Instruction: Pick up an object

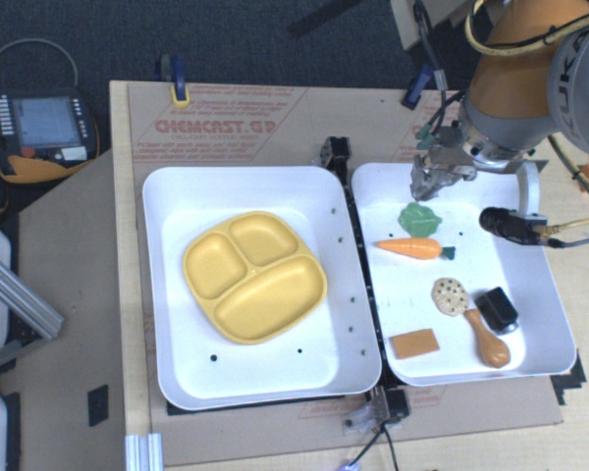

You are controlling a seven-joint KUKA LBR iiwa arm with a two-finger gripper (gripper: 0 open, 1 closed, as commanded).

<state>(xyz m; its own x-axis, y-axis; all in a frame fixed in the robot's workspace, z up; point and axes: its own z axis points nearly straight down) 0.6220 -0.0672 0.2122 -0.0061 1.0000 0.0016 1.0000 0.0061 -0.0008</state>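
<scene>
Overall: two shallow white bins sit side by side on the counter, so that things stay corralled within the arm's reach.
Left bin: holds one yellow divided plate, lying flat and roughly central; broad and low, it probably offers little for a narrow pincer to close on.
Right bin: holds the small candidates, spread apart from one another for the most part, which leaves room to come down beside each.
Arm: reaches in from the right, wrist bent over the far part of the right bin.
Pincer: points downward just on the far side of the green leaf; whether it stands apart or together cannot be told, and nothing can be seen caught in it.
Green leaf: the likely target, lying in the bin's far left part, just near of the pincer; contact cannot be judged.
Carrot: lies crosswise just near of the leaf, close enough to be nudged by a descent.
Wooden spoon: speckled head to the left, handle running to the near right.
Black block: rests against the spoon's handle.
Tan tile: flat near the bin's near left corner.
Task stage: judged as approach; no object lifted yet.
</scene>
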